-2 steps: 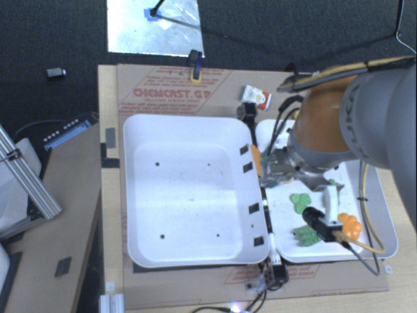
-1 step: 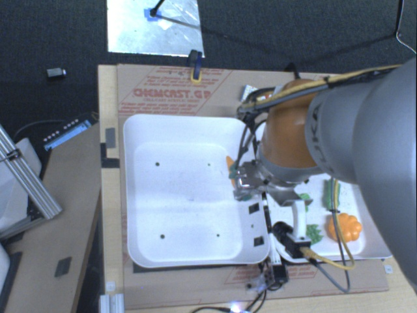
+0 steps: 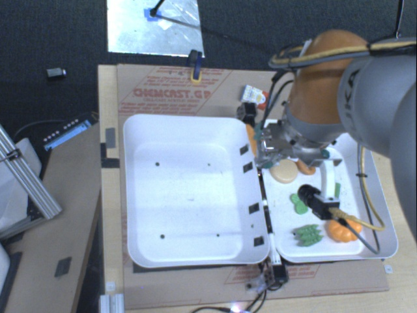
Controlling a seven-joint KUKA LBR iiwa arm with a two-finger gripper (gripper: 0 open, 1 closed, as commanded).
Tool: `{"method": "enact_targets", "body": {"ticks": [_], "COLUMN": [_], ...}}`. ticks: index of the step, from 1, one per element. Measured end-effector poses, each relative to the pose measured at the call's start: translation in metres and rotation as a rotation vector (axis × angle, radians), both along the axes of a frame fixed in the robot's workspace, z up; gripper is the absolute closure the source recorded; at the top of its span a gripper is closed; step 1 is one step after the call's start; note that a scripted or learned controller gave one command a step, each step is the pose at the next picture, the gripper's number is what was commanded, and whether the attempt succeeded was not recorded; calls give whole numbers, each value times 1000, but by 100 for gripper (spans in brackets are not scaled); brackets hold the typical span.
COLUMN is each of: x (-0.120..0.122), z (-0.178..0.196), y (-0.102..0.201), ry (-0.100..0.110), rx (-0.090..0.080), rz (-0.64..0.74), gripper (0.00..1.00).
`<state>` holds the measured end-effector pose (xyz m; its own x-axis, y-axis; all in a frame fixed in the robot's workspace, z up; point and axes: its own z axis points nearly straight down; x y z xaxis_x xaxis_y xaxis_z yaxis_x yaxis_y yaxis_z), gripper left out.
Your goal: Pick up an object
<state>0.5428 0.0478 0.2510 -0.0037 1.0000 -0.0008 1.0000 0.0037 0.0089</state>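
The right bin (image 3: 384, 240) holds several small things. A tan round disc (image 3: 284, 173) lies near its left wall, with an orange piece (image 3: 305, 169) just beside it. A small green piece (image 3: 299, 206), a ridged green piece (image 3: 307, 235) and an orange piece (image 3: 345, 231) lie toward the front. A green and white stick (image 3: 336, 189) rests at the right. A thin orange piece (image 3: 250, 135) leans along the bin's left wall. My gripper (image 3: 268, 151) hangs low over the bin's back left part, just above and left of the tan disc, under the bulky wrist.
The left bin (image 3: 189, 194) stands beside the right one; both rest on a cardboard sheet (image 3: 169, 90). A blue and yellow clamp (image 3: 195, 67) and a metal plate (image 3: 154, 16) lie behind. A small white and orange item (image 3: 253, 95) sits behind the right bin.
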Motion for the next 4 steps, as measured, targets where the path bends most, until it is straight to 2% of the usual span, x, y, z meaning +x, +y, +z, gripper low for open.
{"method": "enact_targets", "body": {"ticks": [1, 2, 3, 4], "x": [-59, -57, 9, -27], "z": [-70, -58, 76, 30], "y": [-1, 61, 71, 128], "ry": [18, 8, -11, 12], "rx": [1, 2, 4, 2], "rz": [-3, 7, 3, 6], "gripper": [100, 100, 100, 100]}}
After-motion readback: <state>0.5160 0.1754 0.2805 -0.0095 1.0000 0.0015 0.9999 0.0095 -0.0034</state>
